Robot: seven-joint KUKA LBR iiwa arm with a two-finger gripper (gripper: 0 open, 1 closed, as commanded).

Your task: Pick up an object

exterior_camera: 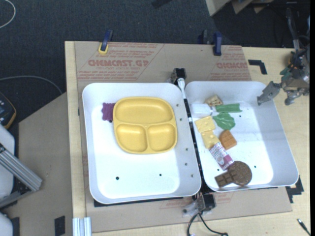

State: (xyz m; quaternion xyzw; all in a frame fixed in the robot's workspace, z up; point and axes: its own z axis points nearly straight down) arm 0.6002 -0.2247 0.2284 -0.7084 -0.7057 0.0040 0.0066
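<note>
Camera view: end effector (278, 93) above right bin (275, 141).

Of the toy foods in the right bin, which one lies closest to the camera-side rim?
The round brown cookie. It sits lowest in the right bin, below the pink wrapped piece; the rest lie farther up.

A yellow divided plate (145, 124) sits in the white left bin (98, 176), with a purple item (107, 111) at its edge. The white right bin (275, 146) holds green pieces (226, 118), pale yellow blocks (206, 130), an orange-brown square (228, 140) and a dark brown round piece (238, 173).
</note>
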